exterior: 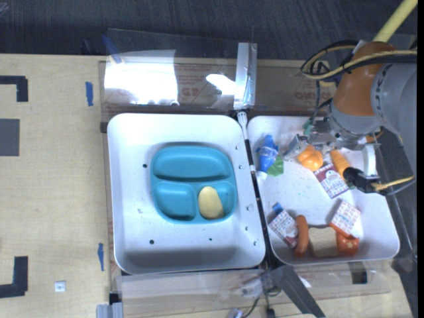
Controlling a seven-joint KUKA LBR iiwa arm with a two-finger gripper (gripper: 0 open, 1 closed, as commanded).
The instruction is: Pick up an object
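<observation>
No legible text on packets (333,181). Left bin (126,177): teal divided tray (179,167) with yellow lemon-like item (211,202) in lower-right compartment. Right bin (387,234): blue bottle (267,152), orange piece (310,158), sausage (302,234). Gripper (317,135) just above orange piece at bin's top edge; grip state: cannot tell

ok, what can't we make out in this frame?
- Hand, camera view: the wrist covers it, so a grip can't be judged.
- Cartons: print too small to read.
- Right bin: far corner hidden under the arm.
- Arm: cut off by the right edge.
</observation>
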